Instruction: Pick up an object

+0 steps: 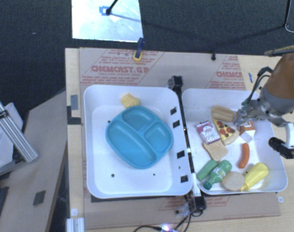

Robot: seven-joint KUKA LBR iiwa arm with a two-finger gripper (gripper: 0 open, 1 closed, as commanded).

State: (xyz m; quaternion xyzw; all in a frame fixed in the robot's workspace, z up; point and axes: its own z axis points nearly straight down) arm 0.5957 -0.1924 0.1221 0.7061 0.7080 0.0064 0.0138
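Crowding was the chief risk: the gripper (240, 119) hung low over the right bin (195, 100), at its far right side, beside the pizza slice (226, 131), bread roll (221, 113) and a small orange-and-white piece (248, 126), so it might have nudged neighbours or closed on nothing. Whether it was open or closed could not be told, as the wrist hid it. The blue divided plate (139, 137) lay in the left bin (96, 144).

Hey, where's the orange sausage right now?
The orange sausage lies in the right bin, toward its near right part, just above the yellow squeeze bottle and right of the toast slice.
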